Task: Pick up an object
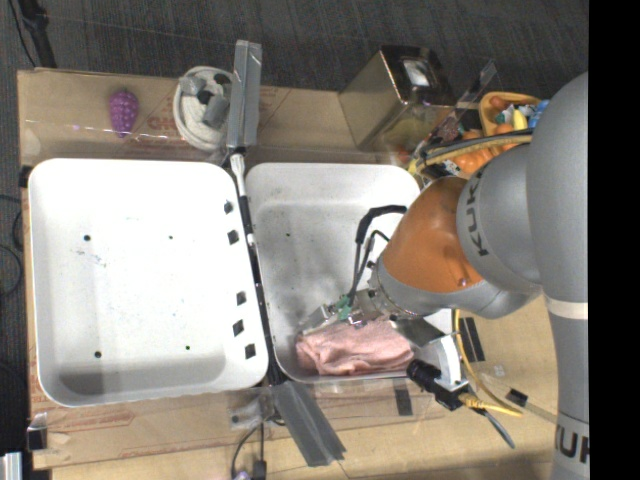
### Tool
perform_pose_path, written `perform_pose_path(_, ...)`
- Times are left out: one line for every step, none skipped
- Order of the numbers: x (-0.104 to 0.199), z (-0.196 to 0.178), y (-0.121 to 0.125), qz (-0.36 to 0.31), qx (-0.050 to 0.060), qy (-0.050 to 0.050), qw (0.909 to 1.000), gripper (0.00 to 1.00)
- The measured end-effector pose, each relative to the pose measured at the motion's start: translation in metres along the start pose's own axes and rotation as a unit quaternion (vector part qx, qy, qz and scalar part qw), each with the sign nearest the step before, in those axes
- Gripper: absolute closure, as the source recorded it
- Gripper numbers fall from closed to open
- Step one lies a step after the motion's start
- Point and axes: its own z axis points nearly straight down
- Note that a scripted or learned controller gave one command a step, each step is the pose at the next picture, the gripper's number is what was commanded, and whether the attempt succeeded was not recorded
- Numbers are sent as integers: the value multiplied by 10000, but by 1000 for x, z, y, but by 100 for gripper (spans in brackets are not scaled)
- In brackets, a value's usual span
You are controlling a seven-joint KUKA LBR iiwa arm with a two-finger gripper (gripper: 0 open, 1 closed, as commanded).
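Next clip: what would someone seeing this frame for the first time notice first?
The big grey arm with its orange band dominates the right side, bent down over the right bin. Its gripper sits low at the near end of that bin, right above a pink cloth-like bundle lying against the front wall. Off on the bench behind the left bin, a small purple object stands out.

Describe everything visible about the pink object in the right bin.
The pink object looks like soft crumpled cloth or a limp plush, pale pink with folds. It lies flat on the floor of the right bin, against the near wall. The gripper is just above its upper edge, and the arm's wrist covers its right end. Whether the gripper touches it cannot be told.
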Motion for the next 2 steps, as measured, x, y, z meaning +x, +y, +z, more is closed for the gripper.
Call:
perform_pose_path(29, -50, 5, 1051, -5, -6, 9945, 0)
perform_pose_path(35, 0, 6, 179, -7, -2, 9998, 0)
